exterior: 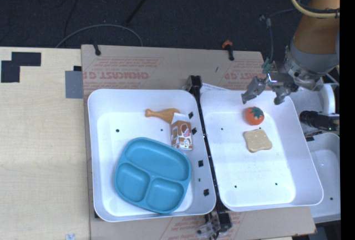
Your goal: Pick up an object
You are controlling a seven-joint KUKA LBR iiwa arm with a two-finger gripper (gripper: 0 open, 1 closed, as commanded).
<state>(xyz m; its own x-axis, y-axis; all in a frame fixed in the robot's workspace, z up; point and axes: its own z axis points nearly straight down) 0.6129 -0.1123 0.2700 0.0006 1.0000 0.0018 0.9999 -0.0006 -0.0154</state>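
In the right bin (277, 189) lie a small red-orange tomato (254, 115) and, just below it, a tan slice of toast (257, 140). My gripper (266, 95) hangs over the bin's far edge, a little above and to the right of the tomato. Its two fingers (250, 91) are spread wide apart with nothing between them, so it is open. The left bin (102, 122) holds a blue divided plate (152, 174), a small brown-and-white carton (181, 134) and a tan drumstick (161, 114).
A black divider (201, 139) runs between the two bins. The grey arm with its orange band (316, 17) comes in from the upper right. Cardboard (166, 70) lies beneath the bins, with a wooden bench (39, 139) to the left.
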